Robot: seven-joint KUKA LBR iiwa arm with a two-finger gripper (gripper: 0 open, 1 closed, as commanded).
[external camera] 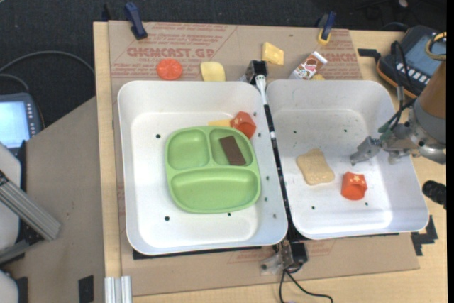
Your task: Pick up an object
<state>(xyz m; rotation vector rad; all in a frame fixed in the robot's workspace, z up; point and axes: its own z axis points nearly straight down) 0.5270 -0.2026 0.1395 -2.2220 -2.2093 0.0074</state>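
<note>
In the right bin (397,220) lie a tan slice of bread (314,168) and a small orange-red cup-like object (353,185). My gripper (360,155) reaches in from the right and hovers low over the bin floor, just above and slightly right of the orange-red object and to the right of the bread. It touches neither. In the left bin (142,223) a green divided plate (211,188) holds a brown bar (231,150). Another orange-red object (243,123) and a yellow piece (220,123) sit at the plate's far edge.
On the board behind the bins lie an orange disc (169,69), two yellow pieces (212,72) (272,53), a red-and-white packet (308,67) and a black item (255,69). Blue clamps (135,19) (326,25) hold the far edge.
</note>
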